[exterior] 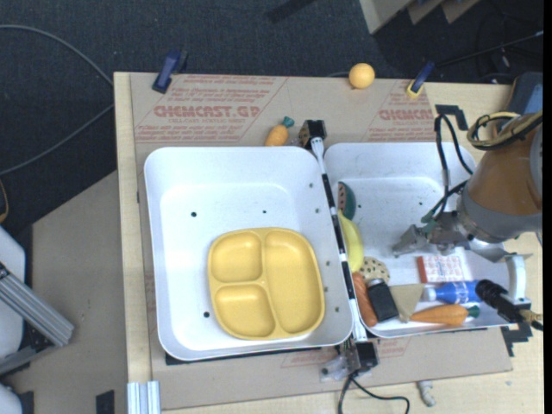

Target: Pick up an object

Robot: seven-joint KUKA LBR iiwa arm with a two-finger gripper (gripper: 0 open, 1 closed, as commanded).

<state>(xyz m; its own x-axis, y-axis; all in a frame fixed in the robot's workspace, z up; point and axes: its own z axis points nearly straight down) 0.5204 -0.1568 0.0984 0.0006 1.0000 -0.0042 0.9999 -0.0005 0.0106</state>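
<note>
My gripper [417, 241] hangs low over the middle of the right bin [388, 166], on the grey arm with its orange band [509, 175]. Just below and right of it lie a red-and-white box [442, 268] and a blue-and-white tube [448, 292]. An orange carrot [440, 315] rests along the bin's front edge. A yellow banana [348, 240] and a watermelon slice [347, 200] lie against the left wall, with a speckled cookie [373, 270] and a black block [382, 302] below them. Nothing is seen in the gripper.
The left bin [198, 188] holds a yellow divided plate [263, 281]. An orange ball [361, 76], a small orange toy [278, 134] and two blue clips [168, 72] [420, 78] sit on the bench behind the bins. Black cables [444, 145] run beside the arm.
</note>
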